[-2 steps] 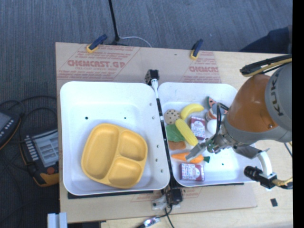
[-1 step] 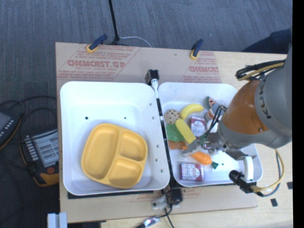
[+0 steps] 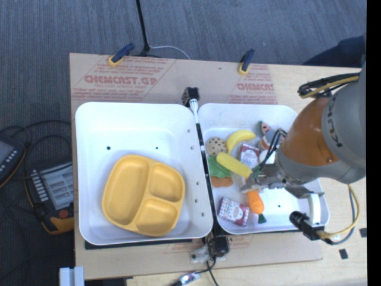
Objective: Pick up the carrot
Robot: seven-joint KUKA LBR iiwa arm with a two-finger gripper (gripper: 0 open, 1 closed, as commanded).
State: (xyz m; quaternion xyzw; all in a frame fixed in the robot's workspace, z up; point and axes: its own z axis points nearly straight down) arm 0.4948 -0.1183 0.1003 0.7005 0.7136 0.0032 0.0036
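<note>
View from above the bench (image 3: 119, 70): my arm (image 3: 324, 139) reaches in from the right over the right bin (image 3: 280, 111), and my jaws (image 3: 257, 180) hang low among the toy food there. The carrot (image 3: 255, 202), orange with a small green top toward the bin's near edge, lies on the bin floor just below my jaws, between the red-and-white packet (image 3: 233, 211) and bare white floor. Whether my jaws stand apart or together I cannot tell, since the wrist hides them; nothing orange shows between them, so I judge the carrot not yet gripped. Close by lie a yellow corn cob (image 3: 233, 164), a banana (image 3: 240, 138), a cookie (image 3: 214, 144) and a green leaf (image 3: 216, 168). The left bin (image 3: 95, 124) carries a yellow divided plate (image 3: 143, 193). Progress, as I judge it: the approach is made and the jaws are near the carrot; the grasp itself and the lift clear of the bin are both left to do.
</note>
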